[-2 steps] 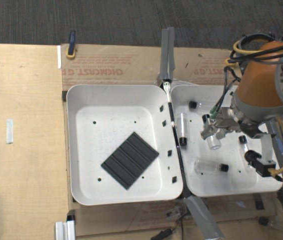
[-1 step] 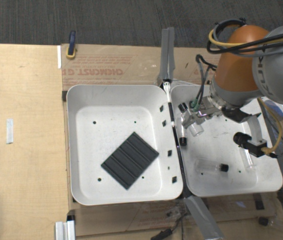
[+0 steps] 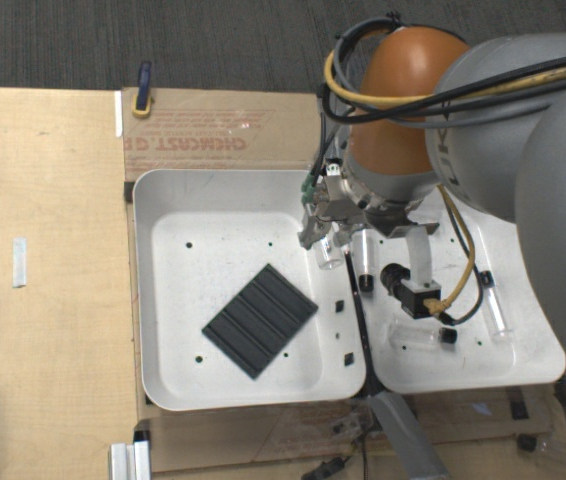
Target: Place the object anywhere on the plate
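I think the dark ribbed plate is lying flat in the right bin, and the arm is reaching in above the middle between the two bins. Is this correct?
Not quite. The camera view shows the dark ribbed plate lying flat in the left bin, not in the right bin. The rest holds: the arm reaches in above the middle between the two bins.

Black ribbed plate [image 3: 260, 321] in left bin [image 3: 163, 268], pincer [image 3: 348, 258] nearby
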`<action>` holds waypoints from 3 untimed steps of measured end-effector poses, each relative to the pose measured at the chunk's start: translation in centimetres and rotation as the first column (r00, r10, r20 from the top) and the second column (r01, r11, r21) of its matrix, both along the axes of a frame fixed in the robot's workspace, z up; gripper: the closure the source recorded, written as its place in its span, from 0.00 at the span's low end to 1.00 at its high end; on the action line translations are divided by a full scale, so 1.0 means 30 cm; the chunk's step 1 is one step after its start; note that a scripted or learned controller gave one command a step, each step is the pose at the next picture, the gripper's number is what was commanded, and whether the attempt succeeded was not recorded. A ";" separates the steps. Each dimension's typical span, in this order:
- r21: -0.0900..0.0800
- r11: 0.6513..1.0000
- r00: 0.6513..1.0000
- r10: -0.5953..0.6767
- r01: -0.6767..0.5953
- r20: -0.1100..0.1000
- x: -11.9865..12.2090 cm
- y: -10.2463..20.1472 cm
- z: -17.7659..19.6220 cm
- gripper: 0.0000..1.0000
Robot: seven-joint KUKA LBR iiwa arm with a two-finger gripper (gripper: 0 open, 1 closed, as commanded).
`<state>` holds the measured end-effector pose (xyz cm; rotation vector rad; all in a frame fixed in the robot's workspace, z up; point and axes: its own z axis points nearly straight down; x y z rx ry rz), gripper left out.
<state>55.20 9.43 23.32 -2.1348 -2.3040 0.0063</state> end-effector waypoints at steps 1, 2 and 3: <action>0.000 0.914 0.914 0.406 -0.406 0.002 0.084 -0.084 0.164 1.00; 0.002 0.866 0.866 0.500 -0.500 -0.001 -0.012 0.088 -0.162 1.00; 0.003 0.866 0.866 0.500 -0.500 -0.001 -0.011 0.087 -0.161 0.00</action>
